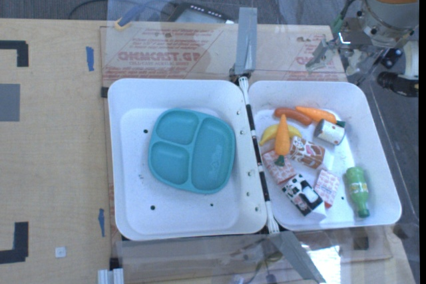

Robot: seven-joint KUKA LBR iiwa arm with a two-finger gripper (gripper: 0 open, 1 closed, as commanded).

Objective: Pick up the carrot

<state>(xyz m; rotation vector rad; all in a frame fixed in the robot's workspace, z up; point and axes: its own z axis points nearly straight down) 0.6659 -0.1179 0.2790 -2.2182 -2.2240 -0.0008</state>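
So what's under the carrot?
The carrot lies over a yellow banana, its tip on a small carton. Whatever sits directly beneath it is hidden.

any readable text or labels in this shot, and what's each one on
"CHEMCAST GP", red print, seen reversed and blurred, on the clear sheet behind the bins.
Cartons and green bottle in the right bin: printing too small to read.
Teal plate: no text.
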